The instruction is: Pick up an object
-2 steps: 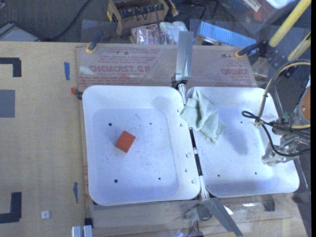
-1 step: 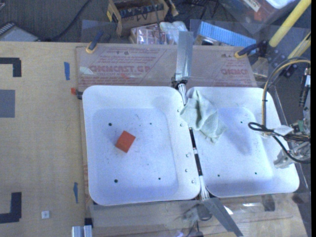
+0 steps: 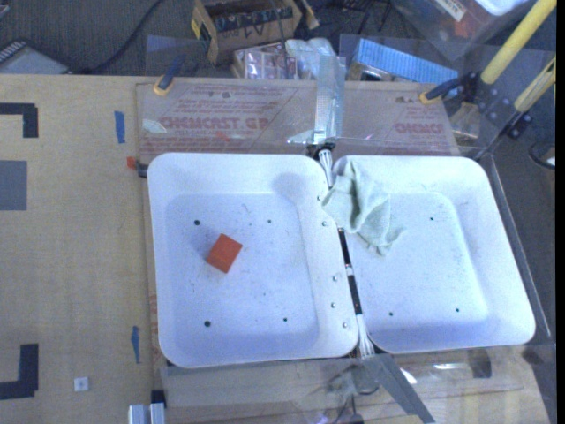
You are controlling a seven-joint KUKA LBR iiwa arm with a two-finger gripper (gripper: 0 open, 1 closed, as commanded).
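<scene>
A small orange-red block (image 3: 224,253) lies in the left white bin (image 3: 177,184), left of that bin's middle. A crumpled pale green cloth (image 3: 364,208) drapes over the near-top of the divide between the two bins, mostly inside the right white bin (image 3: 494,263).
A clear plastic wall (image 3: 300,117) stands behind the bins, with clutter and boxes beyond it. The wooden bench (image 3: 71,237) stretches to the left with black markings and blue tape pieces. Yellow-handled clamps (image 3: 521,29) sit at the upper right.
</scene>
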